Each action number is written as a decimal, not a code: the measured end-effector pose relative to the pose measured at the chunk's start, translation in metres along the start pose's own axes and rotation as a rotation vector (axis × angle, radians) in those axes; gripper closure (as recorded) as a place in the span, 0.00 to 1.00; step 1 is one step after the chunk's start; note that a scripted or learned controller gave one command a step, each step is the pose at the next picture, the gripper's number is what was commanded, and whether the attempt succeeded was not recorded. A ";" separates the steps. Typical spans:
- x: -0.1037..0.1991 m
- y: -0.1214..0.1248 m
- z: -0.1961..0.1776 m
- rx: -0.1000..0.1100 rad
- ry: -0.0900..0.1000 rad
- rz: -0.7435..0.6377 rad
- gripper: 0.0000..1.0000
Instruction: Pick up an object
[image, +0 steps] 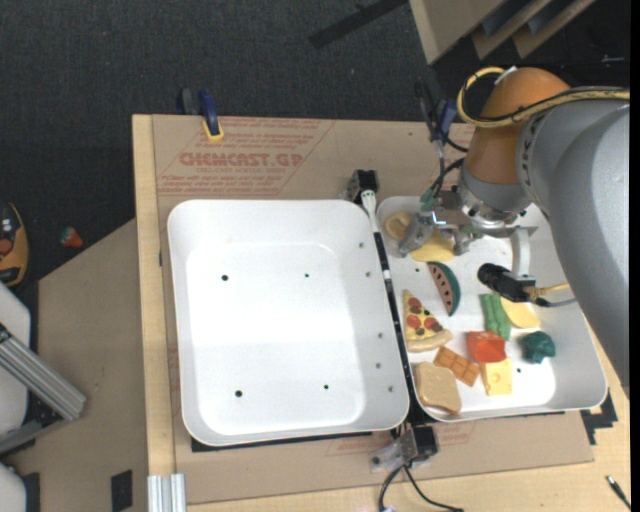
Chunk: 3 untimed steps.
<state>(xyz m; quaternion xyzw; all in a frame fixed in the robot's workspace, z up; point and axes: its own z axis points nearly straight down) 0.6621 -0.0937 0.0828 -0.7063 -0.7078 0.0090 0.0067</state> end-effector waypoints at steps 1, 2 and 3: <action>-0.001 0.002 -0.015 -0.007 0.002 0.001 1.00; -0.001 0.002 -0.015 -0.006 0.001 0.000 0.00; -0.001 0.002 -0.026 -0.009 0.001 0.000 1.00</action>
